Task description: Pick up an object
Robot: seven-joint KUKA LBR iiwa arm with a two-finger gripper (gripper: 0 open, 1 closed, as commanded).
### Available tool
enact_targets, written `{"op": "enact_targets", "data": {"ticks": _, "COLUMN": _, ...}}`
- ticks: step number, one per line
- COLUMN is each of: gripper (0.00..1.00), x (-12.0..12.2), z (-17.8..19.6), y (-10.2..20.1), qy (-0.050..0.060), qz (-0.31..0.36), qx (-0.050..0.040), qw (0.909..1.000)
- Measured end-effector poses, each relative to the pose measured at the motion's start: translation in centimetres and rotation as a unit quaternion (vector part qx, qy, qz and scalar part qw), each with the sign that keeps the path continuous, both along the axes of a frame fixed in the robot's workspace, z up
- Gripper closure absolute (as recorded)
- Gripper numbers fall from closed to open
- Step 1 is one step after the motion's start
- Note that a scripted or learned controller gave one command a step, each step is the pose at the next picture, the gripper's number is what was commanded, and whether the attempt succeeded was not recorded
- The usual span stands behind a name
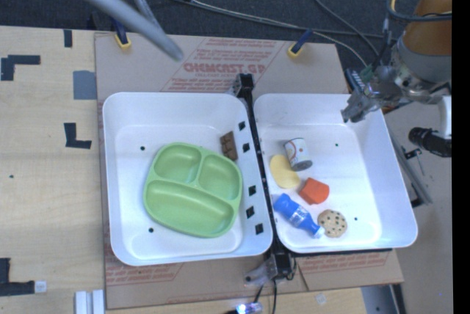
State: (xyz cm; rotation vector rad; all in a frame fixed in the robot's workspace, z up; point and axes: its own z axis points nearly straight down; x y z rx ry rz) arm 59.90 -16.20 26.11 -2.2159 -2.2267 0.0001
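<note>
We see the grey arm reaching in from the right, its end effector (355,108) poised above the far right corner of the right bin (389,180), clear of everything inside; from this angle we cannot tell how it is set, and nothing shows in its grip.

The candidates sit in a cluster toward the left and near side of that bin: a small can (297,153) lying on its side farthest back, a yellow piece (283,172) just beside it, an orange block (314,191) a little nearer, a blue bottle (295,212) nearer again, and a round cookie (333,222) at the near end. The left bin (121,158) carries a green divided plate (194,189) and a small brown piece (229,145) by the divider.

We judge the step in hand to be the approach, with no object yet chosen. The orange block looks to us the safest target, since it stands a little apart from its neighbours. If the blue bottle is taken instead, its long axis runs from far left to near right, cap end toward the cookie, so we would close across its narrow width, not along its length. The can's axis is hard to read; it could roll if nudged. A straight descent, centred on the chosen piece, should keep the neighbours undisturbed.
</note>
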Motion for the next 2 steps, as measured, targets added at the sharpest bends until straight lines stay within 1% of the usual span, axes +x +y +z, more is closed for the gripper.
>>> {"op": "enact_targets", "data": {"ticks": 1, "gripper": 1.0, "x": 0.5, "z": 0.3, "y": 5.6, "qy": 0.0, "qz": 0.001, "qx": 0.0004, "qw": 1.0}}
{"op": "enact_targets", "data": {"ticks": 2, "gripper": 1.0, "x": 1.6, "z": 0.3, "y": 10.6, "qy": 0.0, "qz": 0.0, "qx": 0.0001, "qw": 1.0}}
